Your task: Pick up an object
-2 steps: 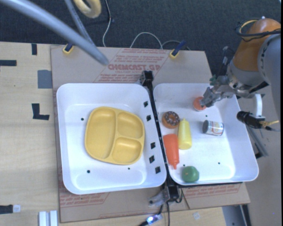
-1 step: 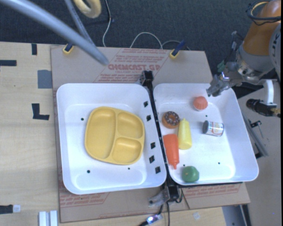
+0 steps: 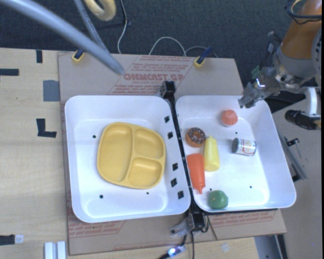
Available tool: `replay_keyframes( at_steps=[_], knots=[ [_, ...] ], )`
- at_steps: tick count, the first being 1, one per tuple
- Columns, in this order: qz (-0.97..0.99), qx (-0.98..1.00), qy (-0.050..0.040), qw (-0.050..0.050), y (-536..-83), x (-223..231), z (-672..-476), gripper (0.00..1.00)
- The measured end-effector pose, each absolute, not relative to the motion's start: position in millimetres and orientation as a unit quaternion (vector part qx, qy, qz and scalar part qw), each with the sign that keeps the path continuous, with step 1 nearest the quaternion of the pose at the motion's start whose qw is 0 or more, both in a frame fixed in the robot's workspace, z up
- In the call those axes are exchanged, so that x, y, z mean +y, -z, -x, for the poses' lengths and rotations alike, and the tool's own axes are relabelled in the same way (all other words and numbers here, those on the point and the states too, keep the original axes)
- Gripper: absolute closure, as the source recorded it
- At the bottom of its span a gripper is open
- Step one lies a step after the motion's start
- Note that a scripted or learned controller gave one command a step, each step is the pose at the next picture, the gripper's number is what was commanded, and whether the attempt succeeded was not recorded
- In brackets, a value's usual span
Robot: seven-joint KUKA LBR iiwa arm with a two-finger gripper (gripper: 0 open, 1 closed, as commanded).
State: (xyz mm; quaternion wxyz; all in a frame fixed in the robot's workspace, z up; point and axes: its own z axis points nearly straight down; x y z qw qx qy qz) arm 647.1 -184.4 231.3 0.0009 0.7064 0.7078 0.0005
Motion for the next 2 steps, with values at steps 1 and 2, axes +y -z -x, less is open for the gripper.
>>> replay_keyframes(
  at_steps=[1, 2],
  knots=[
    [-0.705, 0.709, 0.0003, -0.001, -220, -133, -643.4, 1.00],
    [-0.705, 0.709, 0.0001, -0.001, -230, -77, -639.1, 1.00]
  ],
)
